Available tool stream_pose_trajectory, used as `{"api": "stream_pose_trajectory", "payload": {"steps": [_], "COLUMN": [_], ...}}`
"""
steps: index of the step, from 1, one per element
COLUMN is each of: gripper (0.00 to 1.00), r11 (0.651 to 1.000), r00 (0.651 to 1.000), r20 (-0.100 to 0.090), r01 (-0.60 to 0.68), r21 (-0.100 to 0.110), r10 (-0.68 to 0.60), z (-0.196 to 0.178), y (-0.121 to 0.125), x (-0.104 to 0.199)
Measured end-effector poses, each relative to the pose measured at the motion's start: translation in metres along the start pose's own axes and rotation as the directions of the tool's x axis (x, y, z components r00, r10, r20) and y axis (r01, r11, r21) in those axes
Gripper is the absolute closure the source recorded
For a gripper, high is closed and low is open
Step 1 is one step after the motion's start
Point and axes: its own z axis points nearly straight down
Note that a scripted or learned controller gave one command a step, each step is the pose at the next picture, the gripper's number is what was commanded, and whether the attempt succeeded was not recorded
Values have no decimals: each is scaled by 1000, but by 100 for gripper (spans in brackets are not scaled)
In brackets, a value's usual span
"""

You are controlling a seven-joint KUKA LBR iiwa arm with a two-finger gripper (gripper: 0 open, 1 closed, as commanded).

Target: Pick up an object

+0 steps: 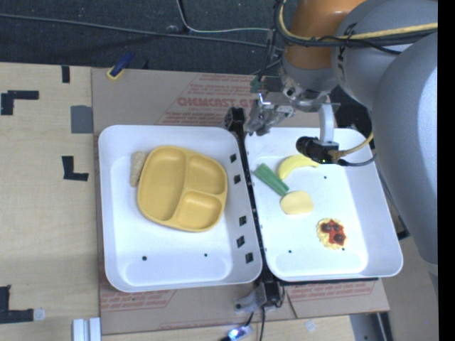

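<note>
Overhead, pincer (257, 119) above bin divider (245, 183).

Dark carpet (85, 13) is showing behind the wooden tabletop (43, 212), with a cardboard sheet (170, 98) lying flat across it.

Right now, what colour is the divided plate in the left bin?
Yellow; the three-compartment plastic plate shows clearly in the camera view.

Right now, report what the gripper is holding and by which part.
Nothing shows between the fingers of the gripper; it sits above the right bin's top-left corner, apart from the banana.
</note>
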Motion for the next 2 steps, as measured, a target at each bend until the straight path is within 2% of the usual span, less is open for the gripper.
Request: {"api": "stream_pose_trajectory", "payload": {"steps": [1, 2], "gripper": [100, 100], "r11": [1000, 1000], "r00": [1000, 1000], "r20": [0, 1], "r01": [-1, -1], "r21": [0, 2], "r10": [1, 1], "z": [-2, 13], "y": [-2, -8], "x": [48, 92]}}
